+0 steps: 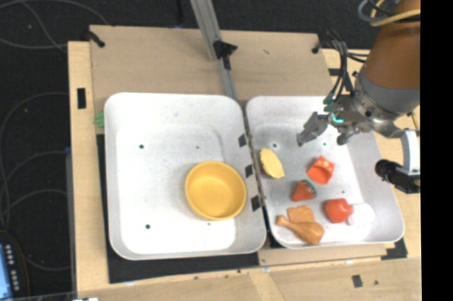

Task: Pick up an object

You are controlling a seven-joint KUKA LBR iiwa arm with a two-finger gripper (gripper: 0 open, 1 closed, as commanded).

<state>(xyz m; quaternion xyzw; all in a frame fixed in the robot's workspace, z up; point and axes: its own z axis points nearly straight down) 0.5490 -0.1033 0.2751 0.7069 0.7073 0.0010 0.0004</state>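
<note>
My gripper (pixel 327 132) hangs over the upper middle of the right bin (pixel 283 110), fingers spread open with nothing between them. Below it in that bin lie an orange block (pixel 320 171), a red strawberry-like piece (pixel 303 190), a red pepper-like piece (pixel 337 209), a brown drumstick (pixel 301 224) and a pale yellow piece (pixel 271 163) near the bin's left wall. The orange block is the closest, a short way below the fingertips. A yellow bowl (pixel 215 190) sits in the left bin (pixel 148 122).
A grey metal pole (pixel 202 6) slants up from the gap between the bins at the back. The arm's orange band and grey wrist (pixel 393 73) fill the right edge. A black fitting (pixel 396 175) sits by the right bin's right rim. Dark cables lie on the floor at the left.
</note>
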